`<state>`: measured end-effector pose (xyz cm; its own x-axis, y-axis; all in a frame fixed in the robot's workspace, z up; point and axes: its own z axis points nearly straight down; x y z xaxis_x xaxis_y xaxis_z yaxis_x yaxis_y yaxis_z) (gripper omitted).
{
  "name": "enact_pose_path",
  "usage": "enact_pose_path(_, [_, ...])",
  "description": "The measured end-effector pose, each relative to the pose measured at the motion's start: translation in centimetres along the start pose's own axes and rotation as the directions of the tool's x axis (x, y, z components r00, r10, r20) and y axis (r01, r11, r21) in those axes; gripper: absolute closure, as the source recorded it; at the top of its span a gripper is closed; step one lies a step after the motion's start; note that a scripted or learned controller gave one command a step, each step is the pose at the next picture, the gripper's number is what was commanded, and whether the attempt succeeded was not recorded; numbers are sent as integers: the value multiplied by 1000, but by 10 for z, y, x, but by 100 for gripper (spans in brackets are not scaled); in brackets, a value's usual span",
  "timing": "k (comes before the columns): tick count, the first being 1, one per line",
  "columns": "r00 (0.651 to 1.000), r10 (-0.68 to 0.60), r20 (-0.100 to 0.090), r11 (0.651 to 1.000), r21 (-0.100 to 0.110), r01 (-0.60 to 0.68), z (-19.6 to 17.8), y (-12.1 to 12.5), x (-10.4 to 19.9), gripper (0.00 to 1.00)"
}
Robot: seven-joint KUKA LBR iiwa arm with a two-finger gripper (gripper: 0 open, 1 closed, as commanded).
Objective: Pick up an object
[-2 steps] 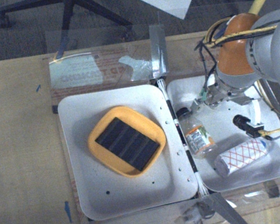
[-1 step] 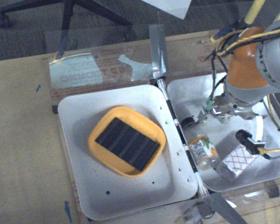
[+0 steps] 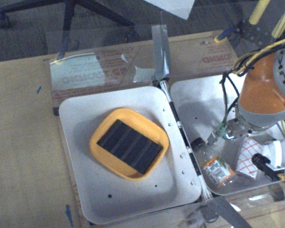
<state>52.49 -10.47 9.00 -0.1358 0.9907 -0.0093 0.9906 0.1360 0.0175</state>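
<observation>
The likeliest pick, I'd say, is the packet (image 3: 216, 169): a small clear wrapper with an orange label, lying in the right bin (image 3: 194, 96) close to its camera-side edge and towards the wall it shares with the other bin. It looks light and crinkly, probably slippery, and it may buckle rather than resist. My guess is that a pinch across its short width at the labelled middle would do better than one at a loose clear end.

The hand (image 3: 226, 132) hangs low over the same bin, just beyond the packet and a little towards the bin's middle. Whether it is open or closed I cannot tell, and I see nothing held in it.

A red-and-white checked sheet (image 3: 248, 153) lies just beside the packet, thin and flat, and would be awkward to get under. A black bit (image 3: 196, 143) sits by the shared wall.

The orange-banded arm (image 3: 261, 93) covers the bin's far right side. The left bin (image 3: 83, 147) holds a yellow dish (image 3: 105, 154) with a dark ribbed panel, which looks stiff and too broad to grip. Both bins sit on the pale counter (image 3: 15, 159).
</observation>
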Motion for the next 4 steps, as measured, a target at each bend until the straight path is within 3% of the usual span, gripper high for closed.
enact_pose_path(1, [1000, -8, -8, 1000, 16, 9, -48, -9, -72, 0])
enact_pose_path(2, [993, -114, -12, 993, 17, 114, -19, -50, -66, 0])
enact_pose_path(3, [1000, -26, -8, 1000, 16, 26, -22, -56, -81, 0])
enact_pose_path(4, [994, -108, -7, 994, 7, 108, 2, 30, -52, 0])
